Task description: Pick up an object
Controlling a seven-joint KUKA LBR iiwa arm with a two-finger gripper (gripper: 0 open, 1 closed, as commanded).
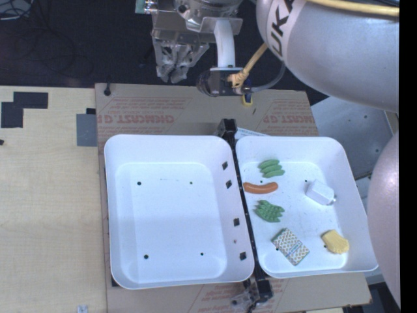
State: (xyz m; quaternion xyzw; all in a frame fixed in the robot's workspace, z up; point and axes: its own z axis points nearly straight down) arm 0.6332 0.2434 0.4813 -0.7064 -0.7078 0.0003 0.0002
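Bench: pale wood (45, 207) is seen at 9 o'clock, with a brown cardboard sheet (163, 113) laid under two white bins; dark floor is seen along the top.
Task objects: five small things are lying loose in the right bin (348, 168), none of them between the fingers.
Sausage: a red-orange sausage (260, 188) is placed crosswise at about 10 o'clock within the right bin, near the divider.
Upper green pod: a green pea-pod piece (271, 168) is seen just at 12 o'clock of the sausage, apart from it.
Lower green pod: a second green pod piece (268, 210) is seen just at 6 o'clock of the sausage.
White block: a small white block (320, 193) is set at 3 o'clock of the sausage, toward the bin's right wall.
Patterned packet: a flat checked packet (290, 246) is lying tilted at 6 o'clock of the bin.
Yellow piece: a yellow lump (335, 242) is placed at 3 o'clock of the packet, near it but not touching.
Left bin: the left bin (117, 175) is joined to the right one by black clips (236, 222) along the shared edge.
Gripper: the gripper (174, 70) is hung at 12 o'clock, above the cardboard and well apart from both bins.
Fingers: whether they are apart or together cannot be told, since they are blurred against the dark.
Arm: the grey arm (326, 38) is seen entering from 1 o'clock.
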